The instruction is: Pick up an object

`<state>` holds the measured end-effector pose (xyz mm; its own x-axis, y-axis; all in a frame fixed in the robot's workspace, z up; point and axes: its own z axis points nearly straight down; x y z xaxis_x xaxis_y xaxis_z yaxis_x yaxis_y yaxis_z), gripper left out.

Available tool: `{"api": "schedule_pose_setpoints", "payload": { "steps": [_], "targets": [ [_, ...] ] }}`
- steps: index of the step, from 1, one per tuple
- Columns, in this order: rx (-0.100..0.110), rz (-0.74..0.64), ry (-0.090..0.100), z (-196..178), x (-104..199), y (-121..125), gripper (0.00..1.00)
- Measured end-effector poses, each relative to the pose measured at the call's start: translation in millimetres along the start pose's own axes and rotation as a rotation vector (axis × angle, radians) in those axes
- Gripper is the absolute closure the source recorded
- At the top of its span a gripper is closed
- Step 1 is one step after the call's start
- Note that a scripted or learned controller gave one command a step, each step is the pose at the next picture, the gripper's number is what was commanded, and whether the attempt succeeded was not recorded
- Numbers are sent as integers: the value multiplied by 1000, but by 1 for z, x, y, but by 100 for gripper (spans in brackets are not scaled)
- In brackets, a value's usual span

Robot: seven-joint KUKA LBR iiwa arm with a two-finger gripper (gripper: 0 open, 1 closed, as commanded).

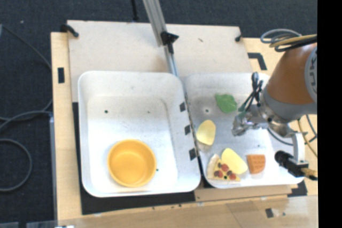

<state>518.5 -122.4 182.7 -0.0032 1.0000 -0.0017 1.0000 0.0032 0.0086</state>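
Note:
The right bin (206, 91) holds a green lump (226, 102) near its middle, a pale yellow chip-shaped piece (206, 132) to the left, a yellow wedge (233, 161), a pizza-like slice with red dots (220, 170) and an orange block (256, 163) along the front. My gripper (240, 126) hangs low over the bin's middle, just right of the pale yellow piece and below the green lump. Nothing shows between its metal fingers.
The left bin (96, 88) holds a yellow bowl (131, 163) at its front. A slanted aluminium post (152, 2) rises from behind the bins. The orange band of the arm (293, 80) looms over the right bin's right side, with cables beside it.

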Motion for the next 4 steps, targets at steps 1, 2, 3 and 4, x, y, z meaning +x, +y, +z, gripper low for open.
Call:
{"api": "schedule_pose_setpoints", "payload": {
  "steps": [1,2,3,4],
  "targets": [
    [5,0,0,-51,-1,2,100],
    [4,-1,1,-76,-2,4,100],
    [6,0,2,-78,41,8,100],
    [5,-5,3,-79,92,13,100]
  ]
}}
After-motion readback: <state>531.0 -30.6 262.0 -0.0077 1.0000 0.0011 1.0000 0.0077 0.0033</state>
